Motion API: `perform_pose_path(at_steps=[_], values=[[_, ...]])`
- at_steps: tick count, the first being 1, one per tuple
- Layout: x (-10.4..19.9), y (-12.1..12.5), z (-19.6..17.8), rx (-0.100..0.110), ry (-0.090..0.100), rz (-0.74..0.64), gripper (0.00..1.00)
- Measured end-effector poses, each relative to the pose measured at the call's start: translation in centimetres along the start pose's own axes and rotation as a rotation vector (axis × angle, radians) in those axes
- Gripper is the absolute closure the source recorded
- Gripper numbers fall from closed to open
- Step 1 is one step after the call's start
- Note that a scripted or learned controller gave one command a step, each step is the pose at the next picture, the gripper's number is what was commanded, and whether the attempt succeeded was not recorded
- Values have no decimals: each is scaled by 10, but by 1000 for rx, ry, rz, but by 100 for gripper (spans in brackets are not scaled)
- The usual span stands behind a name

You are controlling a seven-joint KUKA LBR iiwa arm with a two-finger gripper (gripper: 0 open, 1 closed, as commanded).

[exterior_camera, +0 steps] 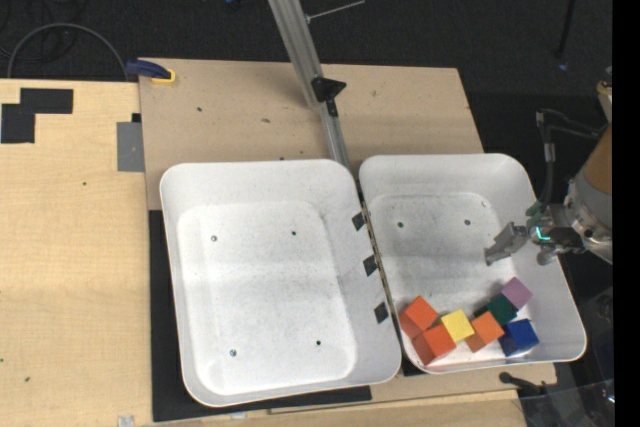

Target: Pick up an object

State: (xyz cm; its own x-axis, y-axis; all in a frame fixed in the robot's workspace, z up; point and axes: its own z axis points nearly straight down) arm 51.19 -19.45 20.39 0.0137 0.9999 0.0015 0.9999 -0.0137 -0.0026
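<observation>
Several small blocks lie clustered in the front corner of the right bin [440, 180]: an orange-red block [420, 312], a yellow block [457, 326], an orange block [487, 327], a dark green block [503, 308], a purple block [516, 293] and a blue block [519, 336]. My gripper [522, 245] hovers at the bin's right side, just behind the purple block and apart from it. Its fingers [499, 247] stand open with nothing between them.
The left bin [175, 185] sits beside the right one, joined by black clips [369, 264]. An aluminium bar [296, 37] slants up from the bins' back edge. A blue and yellow tool [152, 70] lies at the bench's far left corner.
</observation>
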Motion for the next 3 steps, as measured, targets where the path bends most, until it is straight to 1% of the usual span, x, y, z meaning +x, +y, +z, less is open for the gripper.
perform_pose_path(at_steps=[3], values=[[0, 0, 0, 0, 0, 0, 0]])
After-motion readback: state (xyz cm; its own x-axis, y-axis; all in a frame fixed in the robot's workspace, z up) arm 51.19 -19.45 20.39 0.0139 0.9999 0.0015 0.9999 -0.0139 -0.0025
